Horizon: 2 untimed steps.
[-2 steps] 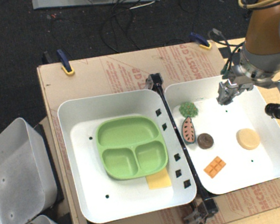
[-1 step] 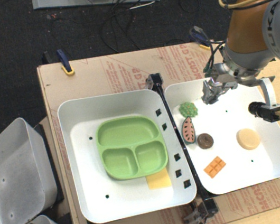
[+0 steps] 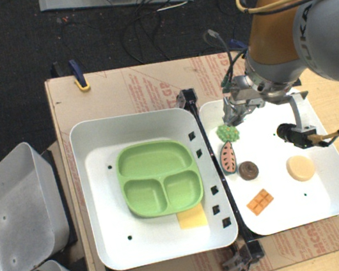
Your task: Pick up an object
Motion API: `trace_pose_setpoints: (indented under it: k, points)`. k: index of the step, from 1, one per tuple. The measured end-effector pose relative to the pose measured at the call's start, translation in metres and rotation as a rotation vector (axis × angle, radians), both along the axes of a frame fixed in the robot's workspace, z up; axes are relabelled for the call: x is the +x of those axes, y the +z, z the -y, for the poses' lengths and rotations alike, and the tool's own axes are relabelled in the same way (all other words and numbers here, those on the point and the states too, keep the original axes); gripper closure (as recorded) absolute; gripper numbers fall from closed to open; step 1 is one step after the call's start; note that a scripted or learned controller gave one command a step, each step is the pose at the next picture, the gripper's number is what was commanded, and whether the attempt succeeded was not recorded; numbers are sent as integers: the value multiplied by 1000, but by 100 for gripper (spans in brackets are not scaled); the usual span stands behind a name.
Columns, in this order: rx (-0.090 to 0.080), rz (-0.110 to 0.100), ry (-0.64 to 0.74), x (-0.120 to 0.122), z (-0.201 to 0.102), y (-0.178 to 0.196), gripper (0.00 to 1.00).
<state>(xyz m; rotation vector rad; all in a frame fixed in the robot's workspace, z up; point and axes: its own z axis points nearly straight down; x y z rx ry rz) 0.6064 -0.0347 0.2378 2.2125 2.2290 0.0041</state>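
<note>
Now tool [image 3: 231, 116] low over right bin [image 3: 336, 196], grip state cannot be told | green broccoli piece [image 3: 227, 133] just below tool, contact unclear | watermelon slice [image 3: 227, 157] beyond it, brown cookie [image 3: 248, 170] beside | orange cracker [image 3: 260, 201], pale round [image 3: 301, 168] farther out | green tray [image 3: 160, 177], yellow square [image 3: 192, 217] in left bin [image 3: 110, 239].

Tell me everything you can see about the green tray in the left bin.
The green tray is a light green, plastic-looking divided plate with rounded corners: one long compartment at the far side and two smaller ones nearer the camera. It lies flat, open side up, mid-floor in the left bin. A yellow slice sits at its near right corner, partly tucked under.
</note>
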Motion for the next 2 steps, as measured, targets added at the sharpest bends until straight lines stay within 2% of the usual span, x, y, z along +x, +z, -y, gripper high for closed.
trace_pose_setpoints:
  k: [1,2]
  points:
    - [1,0,1,5,-59,8,100]
    - [0,-4,1,6,-113,-7,100]
